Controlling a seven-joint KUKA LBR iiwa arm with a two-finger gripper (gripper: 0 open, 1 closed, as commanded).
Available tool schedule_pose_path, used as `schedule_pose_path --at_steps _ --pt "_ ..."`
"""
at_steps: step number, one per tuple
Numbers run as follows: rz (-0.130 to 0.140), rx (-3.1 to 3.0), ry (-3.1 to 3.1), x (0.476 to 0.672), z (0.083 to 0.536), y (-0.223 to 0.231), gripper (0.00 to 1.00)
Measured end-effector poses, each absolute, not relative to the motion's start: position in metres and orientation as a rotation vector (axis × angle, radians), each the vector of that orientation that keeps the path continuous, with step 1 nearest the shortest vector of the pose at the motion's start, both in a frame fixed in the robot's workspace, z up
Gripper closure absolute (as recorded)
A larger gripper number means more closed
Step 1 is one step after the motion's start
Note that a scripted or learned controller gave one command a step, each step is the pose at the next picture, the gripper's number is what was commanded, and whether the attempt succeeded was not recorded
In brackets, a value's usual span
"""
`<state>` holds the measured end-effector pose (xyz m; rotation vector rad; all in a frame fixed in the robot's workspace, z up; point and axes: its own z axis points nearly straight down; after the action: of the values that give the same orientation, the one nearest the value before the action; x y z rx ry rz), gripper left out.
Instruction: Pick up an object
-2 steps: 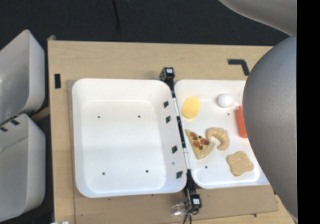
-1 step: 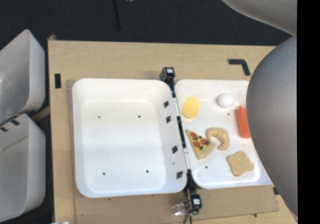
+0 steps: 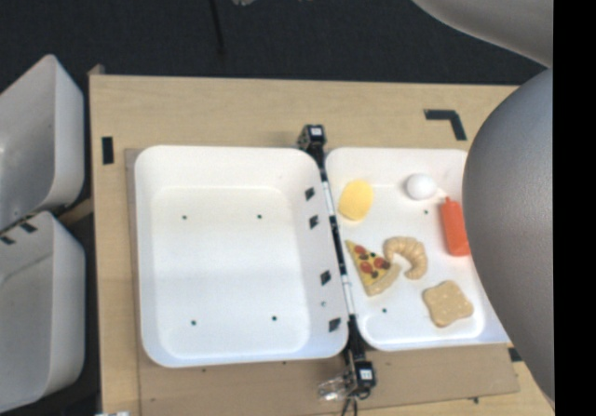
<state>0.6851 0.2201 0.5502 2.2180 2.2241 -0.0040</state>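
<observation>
1. A wooden bench [image 3: 112, 116] carries two shallow white bins side by side. The left bin [image 3: 149, 219] has a bare floor.
2. The right bin [image 3: 372, 167] holds the possible targets: a yellow lemon-like piece [image 3: 356, 200], a white egg [image 3: 420, 186], an orange stick [image 3: 454, 226] that may be a carrot, a pizza slice [image 3: 372, 267], a curved croissant [image 3: 410, 256] and a slice of toast [image 3: 448, 303].
3. The grey arm [image 3: 517, 237] bulks large along the right side, overlapping the right bin's far edge.
4. I cannot tell where the end effector is, nor how it stands.
5. The pizza slice and croissant lie touching, so a grasp on one could nudge or drag the other.
6. The egg and orange stick sit close to the arm, and may be bumped.
</observation>
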Motion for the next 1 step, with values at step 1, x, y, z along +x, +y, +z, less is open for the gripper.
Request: schedule_pose_path --at_steps 1 --pt "-0.001 2.219 2.222 0.6895 0.5347 0.2203 1.0"
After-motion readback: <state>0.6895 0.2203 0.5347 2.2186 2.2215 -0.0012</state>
